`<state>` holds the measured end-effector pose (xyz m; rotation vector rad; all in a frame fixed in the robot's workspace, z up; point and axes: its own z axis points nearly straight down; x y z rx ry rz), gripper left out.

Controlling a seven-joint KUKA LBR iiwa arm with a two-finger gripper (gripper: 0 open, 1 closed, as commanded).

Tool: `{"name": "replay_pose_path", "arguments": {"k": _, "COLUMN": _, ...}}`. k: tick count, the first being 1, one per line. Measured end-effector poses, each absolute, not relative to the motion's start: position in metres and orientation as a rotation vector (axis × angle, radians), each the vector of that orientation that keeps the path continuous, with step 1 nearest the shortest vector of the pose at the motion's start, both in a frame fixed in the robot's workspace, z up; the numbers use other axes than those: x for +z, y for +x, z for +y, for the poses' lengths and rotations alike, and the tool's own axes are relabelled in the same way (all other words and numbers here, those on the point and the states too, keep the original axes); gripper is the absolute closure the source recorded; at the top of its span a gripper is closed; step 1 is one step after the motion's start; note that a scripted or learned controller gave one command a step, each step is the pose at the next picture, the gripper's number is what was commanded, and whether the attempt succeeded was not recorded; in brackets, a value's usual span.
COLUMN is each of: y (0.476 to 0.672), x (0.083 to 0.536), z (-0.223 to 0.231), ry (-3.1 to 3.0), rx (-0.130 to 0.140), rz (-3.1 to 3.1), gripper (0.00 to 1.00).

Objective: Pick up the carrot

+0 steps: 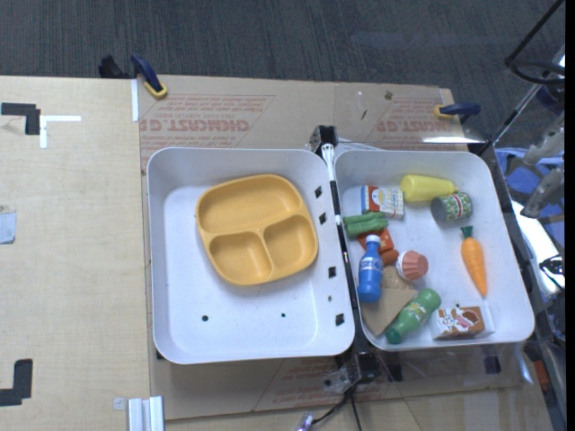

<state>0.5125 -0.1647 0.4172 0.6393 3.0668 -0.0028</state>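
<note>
From above, we see the carrot lying loose in the right bin, near its right wall, green top pointing away from the camera. Just up-left of the carrot stands a small can, a yellow toy beyond it; a juice carton sits below. Part of the arm shows right of the carrot; we cannot tell the gripper's state.

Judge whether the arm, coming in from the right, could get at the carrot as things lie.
Probably yes: the carrot lies flat near the right bin's right wall, uncovered, with bare floor around it.
</note>
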Motion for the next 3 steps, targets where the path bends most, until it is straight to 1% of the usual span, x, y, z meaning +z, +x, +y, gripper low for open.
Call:
{"name": "replay_pose_path", "arguments": {"k": 1, "y": 0.480, "x": 0.350, "z": -0.201, "ry": 0.161, "rx": -0.002, "rz": 3.133, "gripper": 0.00}}
{"name": "replay_pose_path", "arguments": {"k": 2, "y": 0.480, "x": 0.233, "z": -0.222, "ry": 0.008, "rx": -0.002, "rz": 3.138, "gripper": 0.00}}
{"name": "replay_pose_path", "arguments": {"k": 3, "y": 0.485, "x": 0.120, "z": -0.222, "ry": -0.289, "rx": -0.013, "rz": 3.109, "gripper": 0.00}}
